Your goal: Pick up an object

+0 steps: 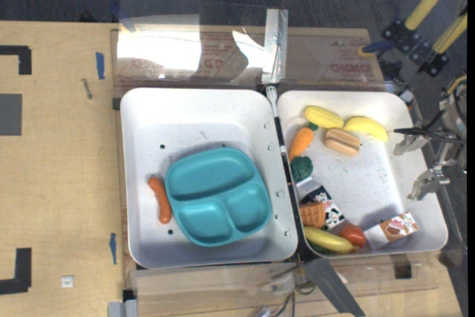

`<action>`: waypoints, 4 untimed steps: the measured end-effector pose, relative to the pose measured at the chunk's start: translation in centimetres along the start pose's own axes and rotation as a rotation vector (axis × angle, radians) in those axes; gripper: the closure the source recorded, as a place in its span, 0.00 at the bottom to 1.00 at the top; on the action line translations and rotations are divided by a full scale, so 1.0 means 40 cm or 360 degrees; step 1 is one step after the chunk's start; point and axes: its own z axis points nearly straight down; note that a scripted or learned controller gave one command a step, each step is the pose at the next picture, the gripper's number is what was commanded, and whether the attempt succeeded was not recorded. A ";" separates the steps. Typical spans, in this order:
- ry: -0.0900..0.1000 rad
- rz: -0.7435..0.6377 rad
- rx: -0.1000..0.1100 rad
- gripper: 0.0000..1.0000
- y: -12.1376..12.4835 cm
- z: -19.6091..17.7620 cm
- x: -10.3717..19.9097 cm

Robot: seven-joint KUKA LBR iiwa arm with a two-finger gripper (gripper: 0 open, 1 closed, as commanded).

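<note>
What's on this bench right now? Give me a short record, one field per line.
left bin: teal divided tray, orange sausage beside it
right bin: toy foods
far side: two yellow pieces, hot dog, carrot
near side: banana, tomato, small carton
gripper: at the right bin's right rim, holding nothing visible

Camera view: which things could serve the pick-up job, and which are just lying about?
Pickable:
orange sausage
teal divided plate
toy carrot
hot dog
two yellow bananas
small carton
gripper at the right bin's edge

Lying about:
blue tape marks
clear taped panel
</note>
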 end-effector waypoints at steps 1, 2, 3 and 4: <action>0.0003 -0.0280 -0.0005 0.00 0.019 0.164 -0.264; -0.0032 -0.0196 0.0009 0.00 0.073 0.322 -0.361; 0.0014 0.0002 -0.0003 0.00 0.097 0.383 -0.397; 0.0001 -0.0003 0.0002 1.00 0.099 0.354 -0.403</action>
